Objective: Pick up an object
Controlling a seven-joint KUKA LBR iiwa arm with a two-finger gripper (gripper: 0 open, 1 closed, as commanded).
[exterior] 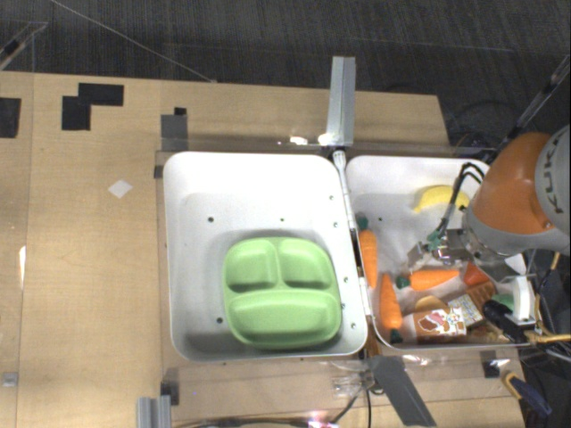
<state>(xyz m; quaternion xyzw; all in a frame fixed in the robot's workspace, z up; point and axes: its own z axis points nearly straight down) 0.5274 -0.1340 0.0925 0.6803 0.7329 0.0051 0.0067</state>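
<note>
I have the gripper low in the right bin, probably over the orange carrot; whether it's open I cannot tell. I'd centre on that carrot, clear of the neighbouring bottle

place: likely a robotics lab
signs: wooden bench, two white bins, grey carpet, loose cables
</note>
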